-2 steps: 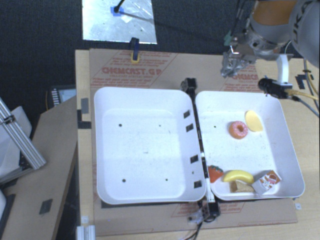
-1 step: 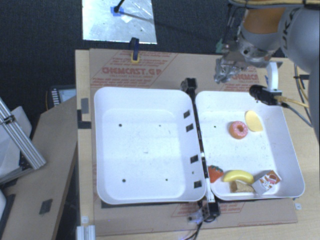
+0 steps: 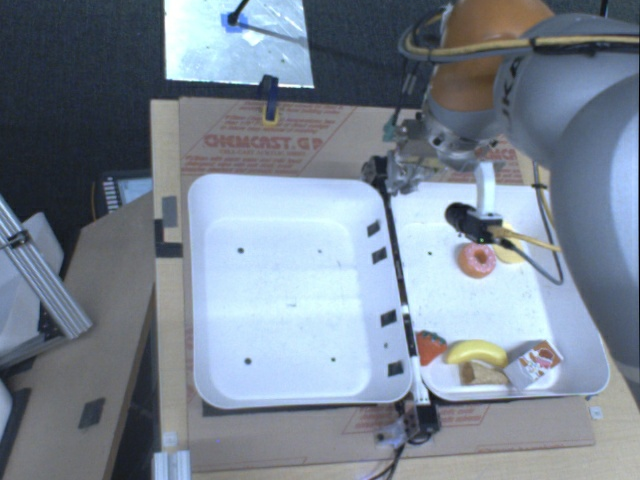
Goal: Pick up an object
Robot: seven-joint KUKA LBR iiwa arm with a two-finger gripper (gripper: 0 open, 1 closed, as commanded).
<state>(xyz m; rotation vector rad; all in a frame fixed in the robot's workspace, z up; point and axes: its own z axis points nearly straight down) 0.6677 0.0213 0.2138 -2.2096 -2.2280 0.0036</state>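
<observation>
1. Left bin (image 3: pixel 285 298): smooth white plastic with a soft sheen, finely speckled.
2. Right bin (image 3: pixel 575 363): the same white plastic, smooth.
3. Board (image 3: pixel 330 133) under the bins: matt brown cardboard printed in red.
4. Foil sheet (image 3: pixel 238 28): shiny, crinkled metallic silver.
5. Arm (image 3: pixel 585 118): smooth grey shell, satin finish; the orange band (image 3: pixel 490 43) is glossy, with highlights.
6. Donut (image 3: pixel 477 260): pink, glossy, plastic-looking.
7. Banana (image 3: pixel 475 351): smooth yellow, slight shine.
8. Carton (image 3: pixel 533 363): printed red and white, looks like paper card.
9. Rail (image 3: pixel 40 278) at left: bare brushed metal.
10. Backdrop (image 3: pixel 80 68): dark, matt, cloth-like weave.
</observation>
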